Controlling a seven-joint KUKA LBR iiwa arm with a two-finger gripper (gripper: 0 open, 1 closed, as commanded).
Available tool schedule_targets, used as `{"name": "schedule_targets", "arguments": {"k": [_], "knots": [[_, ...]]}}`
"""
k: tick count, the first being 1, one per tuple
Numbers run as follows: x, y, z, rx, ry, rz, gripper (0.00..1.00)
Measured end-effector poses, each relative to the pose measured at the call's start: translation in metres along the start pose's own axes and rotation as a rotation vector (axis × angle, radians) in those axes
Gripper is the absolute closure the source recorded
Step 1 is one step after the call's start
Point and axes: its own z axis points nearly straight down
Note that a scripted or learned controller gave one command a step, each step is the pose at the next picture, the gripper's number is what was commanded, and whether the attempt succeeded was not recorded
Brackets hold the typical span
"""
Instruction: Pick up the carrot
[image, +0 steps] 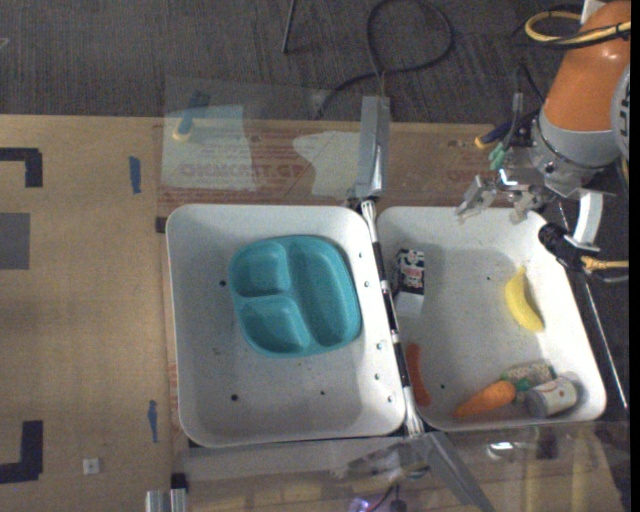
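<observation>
The carrot (487, 398) is orange with a green end. It lies near the front edge of the right bin (470, 300), tilted, beside a grey can. My gripper (500, 203) hangs over the bin's far right corner, well away from the carrot. Its fingers are spread and nothing is between them.
The right bin also holds a banana (522, 302) on the right, a small black-and-white carton (410, 271) by the left wall, a red pepper-like stick (415, 373) and a grey can (553, 394). A teal divided plate (297, 294) sits in the left bin (200, 380).
</observation>
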Motion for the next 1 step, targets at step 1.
{"name": "schedule_targets", "arguments": {"k": [1], "knots": [[0.0242, -0.0814, 0.0255, 0.001, 0.000, -0.162, 0.00]]}}
